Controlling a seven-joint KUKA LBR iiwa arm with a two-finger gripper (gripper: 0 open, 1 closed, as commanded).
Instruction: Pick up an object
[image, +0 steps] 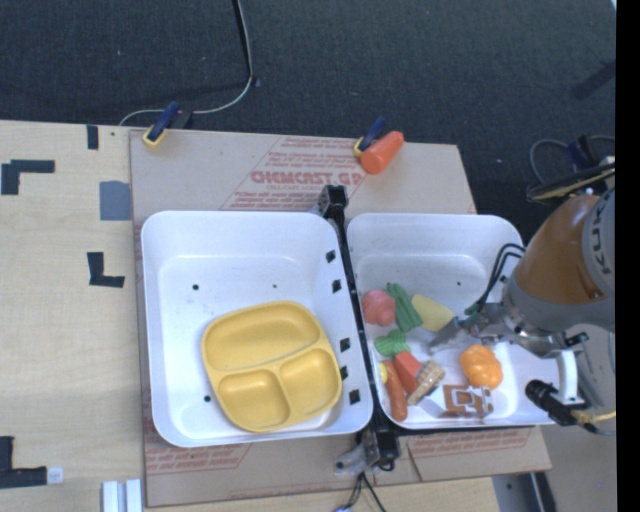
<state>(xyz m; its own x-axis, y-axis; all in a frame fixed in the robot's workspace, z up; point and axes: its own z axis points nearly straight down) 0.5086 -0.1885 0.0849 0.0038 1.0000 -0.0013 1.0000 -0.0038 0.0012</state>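
Here, two shallow white bins sit side by side on a brown cardboard sheet (300, 175) laid over the bench. The left bin (175, 250) holds a yellow divided plate (270, 365), smooth plastic with rounded corners and three compartments, lying toward the bin's near right part. The right bin (440, 235) holds a cluster of toy food near its left and near sides: a pinkish-red rounded piece (378, 306), a ribbed green vegetable (404, 308) just right of it, a pale yellow piece (432, 312) beside that, a carrot (397, 384) with a green top, a small tan ear of corn (428, 379), a glossy orange fruit (481, 365), and a white and orange block (467, 400) at the near wall. The gripper (450, 333) reaches in from the right, its metal tips low in the bin between the pale yellow piece and the orange fruit. Whether the pincer is spread or closed cannot be told, and nothing is visibly caught in it. An orange clamp (380, 152) grips the cardboard's far edge.
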